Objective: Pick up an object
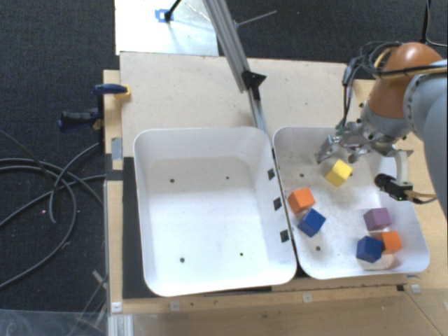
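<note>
My gripper hangs over the back of the right bin and is open, with its fingers spread. A yellow block lies tilted on the bin floor just below the fingertips, and I cannot tell whether they touch it. An orange block and a blue block sit near the bin's left wall. A purple block, a second orange block and a dark blue block cluster at the front right.
The left bin stands beside the right one, and their walls meet along a central ridge. A slanted metal pole crosses above the bench at the back. Cables lie on the floor at the left.
</note>
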You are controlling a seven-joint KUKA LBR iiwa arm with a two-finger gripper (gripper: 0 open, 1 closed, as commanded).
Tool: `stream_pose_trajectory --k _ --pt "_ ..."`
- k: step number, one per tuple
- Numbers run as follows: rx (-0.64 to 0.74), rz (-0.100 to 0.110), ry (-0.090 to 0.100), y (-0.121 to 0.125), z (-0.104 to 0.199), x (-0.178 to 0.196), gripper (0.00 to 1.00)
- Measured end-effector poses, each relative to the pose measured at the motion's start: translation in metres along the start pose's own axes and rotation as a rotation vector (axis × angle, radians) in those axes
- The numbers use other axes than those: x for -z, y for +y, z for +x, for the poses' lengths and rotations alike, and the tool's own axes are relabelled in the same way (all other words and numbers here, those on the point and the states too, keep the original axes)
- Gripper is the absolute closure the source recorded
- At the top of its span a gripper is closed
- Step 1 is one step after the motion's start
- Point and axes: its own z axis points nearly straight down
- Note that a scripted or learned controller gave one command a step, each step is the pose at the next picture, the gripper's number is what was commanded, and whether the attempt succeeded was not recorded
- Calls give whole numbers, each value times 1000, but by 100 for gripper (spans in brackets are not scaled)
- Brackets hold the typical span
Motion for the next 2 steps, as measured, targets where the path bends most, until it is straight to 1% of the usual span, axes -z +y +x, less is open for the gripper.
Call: stream_pose_trajectory --k 1,2 --pt "-4 3 -1 -24 -23 -6 0" --pt "1 -3 -1 -22 -21 6 100"
